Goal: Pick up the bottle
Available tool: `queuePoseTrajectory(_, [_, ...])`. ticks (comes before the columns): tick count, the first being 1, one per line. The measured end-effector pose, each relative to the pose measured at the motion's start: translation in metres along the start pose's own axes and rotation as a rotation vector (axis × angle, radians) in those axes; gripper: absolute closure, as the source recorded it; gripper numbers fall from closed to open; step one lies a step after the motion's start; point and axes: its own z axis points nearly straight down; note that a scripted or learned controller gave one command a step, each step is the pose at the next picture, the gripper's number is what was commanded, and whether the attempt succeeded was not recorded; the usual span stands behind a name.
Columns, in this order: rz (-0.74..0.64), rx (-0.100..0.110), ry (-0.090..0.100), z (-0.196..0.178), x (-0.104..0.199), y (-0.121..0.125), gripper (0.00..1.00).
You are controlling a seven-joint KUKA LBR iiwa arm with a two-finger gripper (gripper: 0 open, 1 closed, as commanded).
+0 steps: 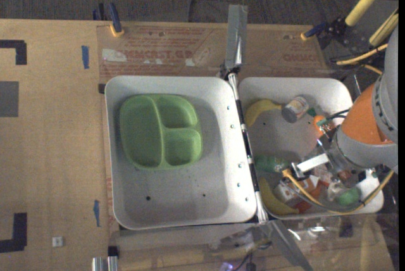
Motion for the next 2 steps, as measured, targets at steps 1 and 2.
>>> queuePoseTrajectory(1, [-0.002, 0.001, -0.006, -0.009, -0.002, 0.0, 1.0])
queuePoseTrajectory(2, [0.202, 0.004, -0.008, -0.12, -0.008, 0.003, 1.0])
